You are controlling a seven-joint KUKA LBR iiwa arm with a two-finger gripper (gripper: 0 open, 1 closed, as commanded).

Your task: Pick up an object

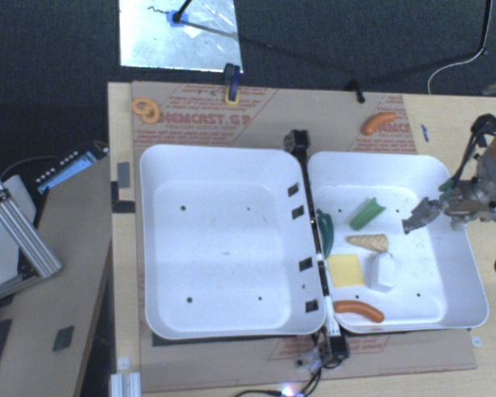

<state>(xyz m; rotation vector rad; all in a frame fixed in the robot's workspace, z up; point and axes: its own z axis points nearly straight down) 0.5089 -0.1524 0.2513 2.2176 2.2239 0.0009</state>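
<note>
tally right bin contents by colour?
Right bin, loose items:
Green: 2, block, dark pepper
Yellow/tan: 2, yellow square, cone
White: 1, white block
Orange: 1, sausage
Total: 6

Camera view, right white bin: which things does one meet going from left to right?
Dark green pepper → flat yellow square block → green oblong block → white rounded block → grey two-finger gripper.
</note>
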